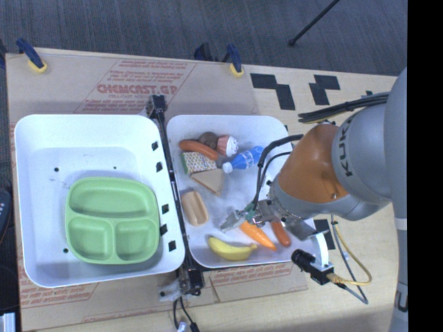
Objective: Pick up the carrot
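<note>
The carrot (257,234) is a short orange cone lying in the right bin (273,125) near its front right corner, its tip pointing toward the front. My gripper (243,217) hangs just above and left of the carrot's thick end. Its silvery fingers (230,220) point left, toward the bin's middle. The arm's orange band covers the bin's right side.
The right bin also holds a banana (231,249), a red sausage (280,233) beside the carrot, a bread roll (194,207), a sandwich wedge (208,180), a blue bottle (243,160) and a hot dog (199,148). A green divided plate (111,220) lies in the left bin (41,140).
</note>
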Controlling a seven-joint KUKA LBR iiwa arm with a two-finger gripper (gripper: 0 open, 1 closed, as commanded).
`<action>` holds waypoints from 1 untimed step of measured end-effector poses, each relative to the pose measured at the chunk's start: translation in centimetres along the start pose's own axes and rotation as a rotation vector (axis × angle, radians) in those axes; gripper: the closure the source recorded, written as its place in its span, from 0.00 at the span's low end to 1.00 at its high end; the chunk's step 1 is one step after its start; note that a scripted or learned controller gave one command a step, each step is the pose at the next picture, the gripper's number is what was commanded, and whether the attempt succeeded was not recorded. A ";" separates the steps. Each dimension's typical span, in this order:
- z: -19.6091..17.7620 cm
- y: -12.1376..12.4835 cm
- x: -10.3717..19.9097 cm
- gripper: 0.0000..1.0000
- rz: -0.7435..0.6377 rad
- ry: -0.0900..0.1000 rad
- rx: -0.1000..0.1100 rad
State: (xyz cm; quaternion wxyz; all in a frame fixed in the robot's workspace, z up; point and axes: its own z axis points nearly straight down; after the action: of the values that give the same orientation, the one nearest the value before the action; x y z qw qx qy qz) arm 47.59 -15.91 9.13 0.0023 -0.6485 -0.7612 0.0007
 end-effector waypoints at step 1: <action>-1.0 0.1 0.0 1.00 -0.005 0.000 0.000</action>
State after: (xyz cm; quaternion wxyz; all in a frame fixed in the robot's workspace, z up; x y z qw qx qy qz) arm 47.66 -15.87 10.15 0.0023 -0.6464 -0.7630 0.0005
